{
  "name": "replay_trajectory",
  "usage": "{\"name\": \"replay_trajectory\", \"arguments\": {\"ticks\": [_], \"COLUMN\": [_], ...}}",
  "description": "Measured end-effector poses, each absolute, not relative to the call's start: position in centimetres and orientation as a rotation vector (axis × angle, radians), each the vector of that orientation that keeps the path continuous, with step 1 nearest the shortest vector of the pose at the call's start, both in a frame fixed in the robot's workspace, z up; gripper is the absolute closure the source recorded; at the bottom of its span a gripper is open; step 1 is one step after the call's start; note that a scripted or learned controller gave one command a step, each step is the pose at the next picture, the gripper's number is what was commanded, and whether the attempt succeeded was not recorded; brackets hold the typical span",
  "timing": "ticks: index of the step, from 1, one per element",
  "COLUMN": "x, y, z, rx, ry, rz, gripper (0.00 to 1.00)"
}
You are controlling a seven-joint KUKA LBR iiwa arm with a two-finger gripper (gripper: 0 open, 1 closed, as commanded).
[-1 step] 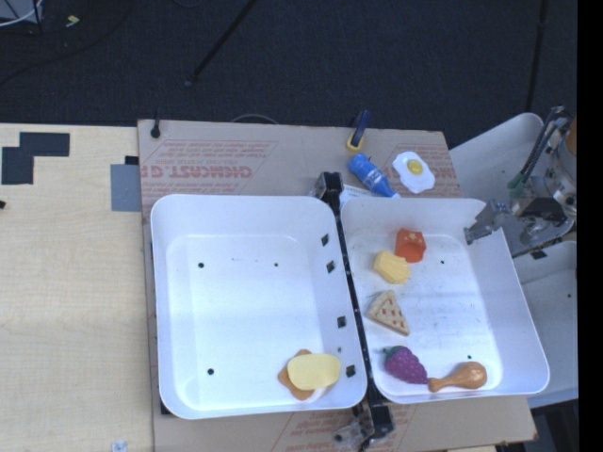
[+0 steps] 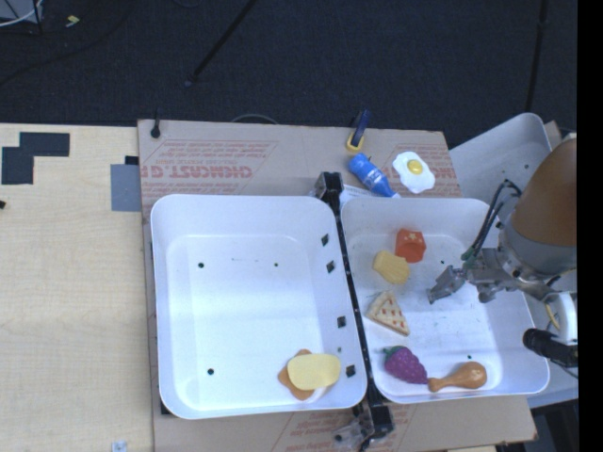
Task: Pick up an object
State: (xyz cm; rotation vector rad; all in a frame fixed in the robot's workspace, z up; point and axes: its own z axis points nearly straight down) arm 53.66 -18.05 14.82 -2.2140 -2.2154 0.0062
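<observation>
**Right bin: hand low over the floor, nothing gripped**

Inside the right bin (image 2: 528,370) I see five toy foods, any of which could be the pick. Red block (image 2: 410,244) sits toward the far side of the bin. Yellow chunk (image 2: 391,267) is just beside it, nearer me and slightly left. Sandwich wedge (image 2: 388,313) lies nearer still, close to the bin's left wall. Purple grapes (image 2: 404,364) are near the front edge, with the drumstick (image 2: 461,377) just to their right, almost touching or touching; I can't tell which.

My hand (image 2: 445,288) comes in from the right and sits over bare bin floor, right of the yellow chunk and sandwich wedge, apart from both. Fingers look spread a little and I see nothing between them, so it holds nothing. Arm (image 2: 551,205) shows its orange band at the right edge.

Left bin (image 2: 188,243) carries a yellow disc (image 2: 314,371) lying on an orange piece (image 2: 294,384) near its front right corner.

Outside the bins, on the cardboard sheet (image 2: 236,163) behind them: a blue bottle (image 2: 370,175) lying tilted, a fried egg toy (image 2: 413,171) just to its right, and a blue-and-yellow tool (image 2: 358,131) a bit further back. Both bins rest on that cardboard, which sits on the light wood desk (image 2: 66,299). Dark squares (image 2: 122,186) mark the desk at far left.
</observation>
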Motion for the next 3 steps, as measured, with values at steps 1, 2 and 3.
{"name": "replay_trajectory", "arguments": {"ticks": [1, 2, 3], "x": [57.5, 62.1, 64.5], "y": [-13.9, -16.0, -21.3], "z": [8.5, 8.8, 9.3], "rx": [-2.216, -2.219, -2.221], "ry": [-2.222, -2.228, -2.223], "rz": [0.000, -0.002, -0.001], "gripper": [0.00, 0.00, 0.00]}}
